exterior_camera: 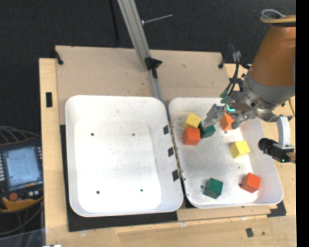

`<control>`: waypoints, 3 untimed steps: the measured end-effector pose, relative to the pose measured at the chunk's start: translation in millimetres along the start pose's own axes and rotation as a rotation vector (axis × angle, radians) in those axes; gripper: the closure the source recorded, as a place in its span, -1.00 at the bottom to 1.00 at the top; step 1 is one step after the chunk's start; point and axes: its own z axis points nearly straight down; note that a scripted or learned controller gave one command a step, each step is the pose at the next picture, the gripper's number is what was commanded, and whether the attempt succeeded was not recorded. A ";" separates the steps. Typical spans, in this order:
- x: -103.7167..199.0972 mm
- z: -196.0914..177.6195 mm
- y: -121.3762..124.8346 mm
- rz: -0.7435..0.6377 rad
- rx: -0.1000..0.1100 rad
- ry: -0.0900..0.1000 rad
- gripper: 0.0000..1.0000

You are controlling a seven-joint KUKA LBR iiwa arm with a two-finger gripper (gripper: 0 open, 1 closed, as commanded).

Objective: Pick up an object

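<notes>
My gripper [222,116] hangs low over the upper part of the right bin [268,192], below the grey wrist and orange band. A small orange block [227,122] lies right at the gripper's tip, partly covered by it. Just to its left are a dark green block [208,131], an orange block [191,136] and a yellow block [192,120], close together. Farther down in the same bin lie a yellow block [240,148], an orange block [251,182] and a green block [213,187].
The left bin [118,153] lies beside the right one, with a dark divider strip [172,151] between them. A slanted metal post [136,30] rises behind the bins. A pendant screen [18,169] sits at the far left.
</notes>
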 end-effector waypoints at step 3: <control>-16.8 164.9 1.8 0.002 0.006 -0.002 -1.00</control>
